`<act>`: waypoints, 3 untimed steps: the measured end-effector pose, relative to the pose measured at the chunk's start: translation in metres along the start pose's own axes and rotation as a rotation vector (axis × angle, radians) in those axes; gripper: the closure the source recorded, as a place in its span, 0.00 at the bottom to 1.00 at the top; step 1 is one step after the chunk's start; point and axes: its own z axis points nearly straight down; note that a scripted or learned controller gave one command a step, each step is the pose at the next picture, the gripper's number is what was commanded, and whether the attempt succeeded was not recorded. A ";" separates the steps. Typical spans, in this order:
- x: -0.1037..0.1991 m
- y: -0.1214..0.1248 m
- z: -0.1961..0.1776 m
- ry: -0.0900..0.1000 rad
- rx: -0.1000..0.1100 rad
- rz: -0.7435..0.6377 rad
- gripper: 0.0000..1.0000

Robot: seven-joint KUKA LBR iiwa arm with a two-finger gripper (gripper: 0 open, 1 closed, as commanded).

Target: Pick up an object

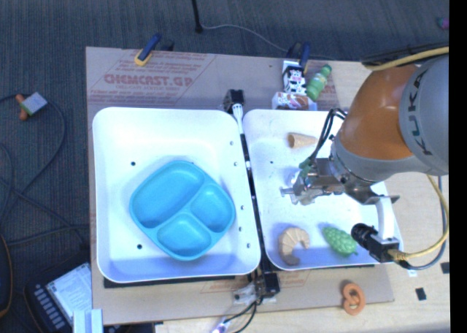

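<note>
My gripper (298,190) hangs over the middle of the right bin (266,178), below the arm's orange band. A tan cone (300,140) lies at the bin's far side, a short way beyond the gripper. A beige croissant-like piece (293,243) rests near the front edge, just below the gripper. A green knobbly object (340,241) lies to that piece's right, close to the bin's front right corner. None of the three touches the gripper. The arm's body hides the right part of this bin.
The left bin (117,142) holds a blue divided plate (182,208). Behind the right bin stand a small printed carton (292,90) and a green bottle (318,82). An orange pretzel shape (353,297) lies on the bench in front. A black clamp (235,99) sits between the bins.
</note>
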 end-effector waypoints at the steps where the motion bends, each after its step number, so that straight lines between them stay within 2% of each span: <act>1: 0.020 0.001 -0.016 0.000 -0.003 0.000 1.00; 3: 0.066 0.000 -0.020 0.000 -0.001 0.000 1.00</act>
